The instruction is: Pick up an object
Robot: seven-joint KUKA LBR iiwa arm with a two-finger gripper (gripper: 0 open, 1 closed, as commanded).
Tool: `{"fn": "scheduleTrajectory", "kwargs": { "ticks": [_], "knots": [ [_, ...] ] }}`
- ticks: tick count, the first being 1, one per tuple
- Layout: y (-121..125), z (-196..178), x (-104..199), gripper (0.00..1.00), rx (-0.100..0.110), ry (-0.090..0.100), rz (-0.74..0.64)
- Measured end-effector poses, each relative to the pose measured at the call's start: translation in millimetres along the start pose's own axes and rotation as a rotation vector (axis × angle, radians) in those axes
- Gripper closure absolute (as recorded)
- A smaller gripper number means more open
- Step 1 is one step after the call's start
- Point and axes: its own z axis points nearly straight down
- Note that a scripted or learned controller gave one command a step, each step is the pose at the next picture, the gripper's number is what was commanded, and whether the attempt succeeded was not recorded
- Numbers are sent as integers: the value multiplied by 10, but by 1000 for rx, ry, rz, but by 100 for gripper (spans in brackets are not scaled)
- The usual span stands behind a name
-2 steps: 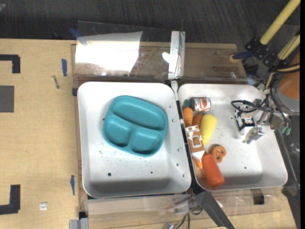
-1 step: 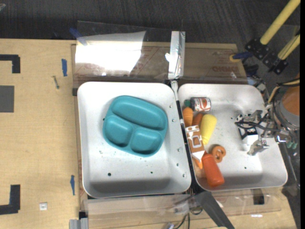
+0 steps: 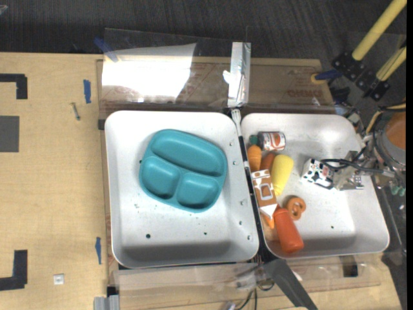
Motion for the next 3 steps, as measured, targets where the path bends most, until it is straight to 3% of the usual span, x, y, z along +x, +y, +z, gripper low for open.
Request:
{"fn": "scheduleTrajectory", "kwargs": {
  "ticks": [1,2,3],
  "knots": [
    [215,-1458,-379,100,-17,68,3],
    [388,-1452,-1351,100,-17,81,110],
    [571,-1356,-820,100,-18,83,59]
  ]
}}
